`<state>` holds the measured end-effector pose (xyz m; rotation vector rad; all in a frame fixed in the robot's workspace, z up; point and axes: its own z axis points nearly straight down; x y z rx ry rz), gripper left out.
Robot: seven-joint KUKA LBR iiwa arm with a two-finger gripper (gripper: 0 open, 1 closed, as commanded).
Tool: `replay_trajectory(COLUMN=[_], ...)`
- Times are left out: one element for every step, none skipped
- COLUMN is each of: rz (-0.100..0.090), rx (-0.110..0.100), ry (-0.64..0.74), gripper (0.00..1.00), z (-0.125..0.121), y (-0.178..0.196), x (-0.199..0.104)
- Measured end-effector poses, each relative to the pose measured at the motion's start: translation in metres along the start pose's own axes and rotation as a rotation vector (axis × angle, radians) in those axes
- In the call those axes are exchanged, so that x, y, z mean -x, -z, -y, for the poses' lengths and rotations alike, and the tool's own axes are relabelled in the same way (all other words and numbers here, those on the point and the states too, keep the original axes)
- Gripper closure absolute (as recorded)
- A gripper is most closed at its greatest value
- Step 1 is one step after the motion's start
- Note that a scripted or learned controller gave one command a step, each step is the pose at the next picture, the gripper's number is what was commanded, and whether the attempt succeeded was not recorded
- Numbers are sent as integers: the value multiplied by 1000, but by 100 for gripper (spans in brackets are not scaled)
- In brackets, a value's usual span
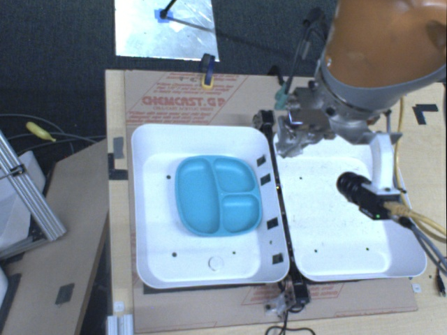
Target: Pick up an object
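A light blue plate (pixel 216 194) with three compartments lies flat in the middle of the left white bin (pixel 150 187). My gripper (pixel 288 139) hangs low over the far left corner of the right white bin (pixel 328 257), close to the wall between the two bins. It is to the right of the plate and apart from it. The grey wrist and the orange band (pixel 384 26) hide much of the gripper from above, and I see nothing held in it.
A black cylinder (pixel 360 192) on a white bracket, with yellow cables, hangs from the arm over the right bin. Black clips line the divider (pixel 272 201) between the bins. A shiny foil sheet (pixel 166 19) lies beyond the bench.
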<state>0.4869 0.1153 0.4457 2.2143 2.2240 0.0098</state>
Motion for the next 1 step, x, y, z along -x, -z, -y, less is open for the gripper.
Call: replay_trajectory(rz=[1], rx=[-3], ry=[-5], gripper=[100], z=[0], y=[2], x=[27])
